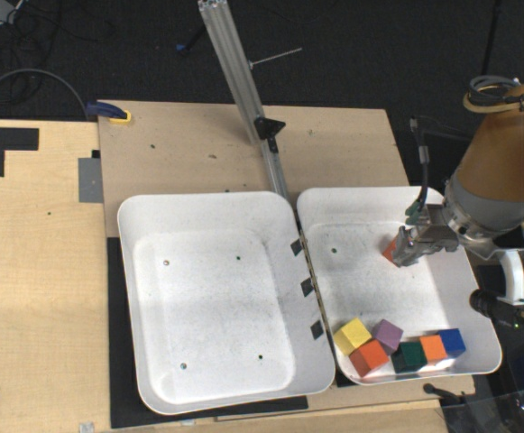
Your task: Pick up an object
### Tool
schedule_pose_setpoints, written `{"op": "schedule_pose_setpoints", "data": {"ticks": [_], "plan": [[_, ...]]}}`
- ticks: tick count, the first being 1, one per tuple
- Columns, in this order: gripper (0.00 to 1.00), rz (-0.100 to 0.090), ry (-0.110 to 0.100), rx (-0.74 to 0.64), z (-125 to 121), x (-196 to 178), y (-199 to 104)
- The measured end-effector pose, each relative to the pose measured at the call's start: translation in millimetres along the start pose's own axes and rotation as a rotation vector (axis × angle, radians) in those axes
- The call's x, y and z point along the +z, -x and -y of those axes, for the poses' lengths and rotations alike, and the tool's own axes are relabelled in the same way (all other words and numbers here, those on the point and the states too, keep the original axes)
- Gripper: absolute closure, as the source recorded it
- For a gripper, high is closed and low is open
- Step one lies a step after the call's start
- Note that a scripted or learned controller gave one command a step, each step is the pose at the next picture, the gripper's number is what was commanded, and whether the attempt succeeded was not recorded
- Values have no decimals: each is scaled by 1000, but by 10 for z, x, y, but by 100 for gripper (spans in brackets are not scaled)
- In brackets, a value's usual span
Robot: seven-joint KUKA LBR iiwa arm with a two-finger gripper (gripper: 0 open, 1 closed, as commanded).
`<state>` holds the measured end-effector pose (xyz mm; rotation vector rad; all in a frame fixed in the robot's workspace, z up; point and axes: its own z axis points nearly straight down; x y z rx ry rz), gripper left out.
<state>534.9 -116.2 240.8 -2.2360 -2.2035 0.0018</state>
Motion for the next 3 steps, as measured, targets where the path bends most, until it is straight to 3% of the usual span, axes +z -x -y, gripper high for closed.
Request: {"op": "schedule_pose_setpoints", "data": {"ticks": [1,2,3], "plan": [[100,-3,-5,-22,-213,537,-965],[100,0,-4,-15,-90,512,-1015],[100,-3,-2,-22,-43,513,-1795]]}}
